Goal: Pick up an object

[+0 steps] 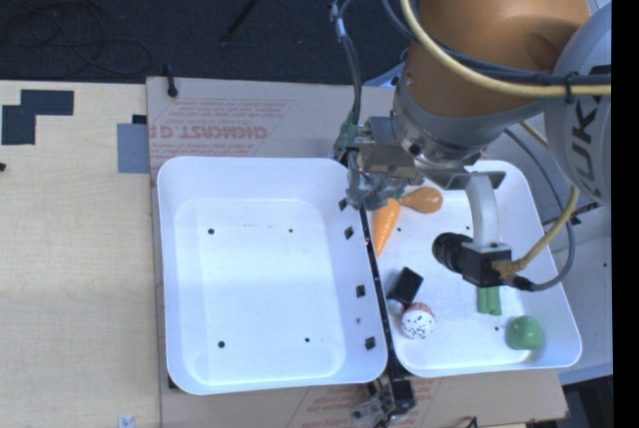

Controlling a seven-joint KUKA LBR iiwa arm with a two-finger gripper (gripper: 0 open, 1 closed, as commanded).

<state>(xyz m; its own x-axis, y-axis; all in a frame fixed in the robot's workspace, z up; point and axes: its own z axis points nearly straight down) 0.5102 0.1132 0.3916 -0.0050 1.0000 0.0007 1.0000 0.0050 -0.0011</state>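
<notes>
Directly beneath the end effector [377, 189], an orange carrot [384, 224]

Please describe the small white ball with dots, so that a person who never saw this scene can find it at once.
Look at the right white bin, along its near edge by the divider between the two bins. The speckled ball lies there, touching a small black block. It is the only white, dotted item; the other round one, a ball, is plain green.

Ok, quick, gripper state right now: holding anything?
Gripper: cannot be told; it sits at the top of the orange carrot in the right bin, and no grasp is visible.
</notes>
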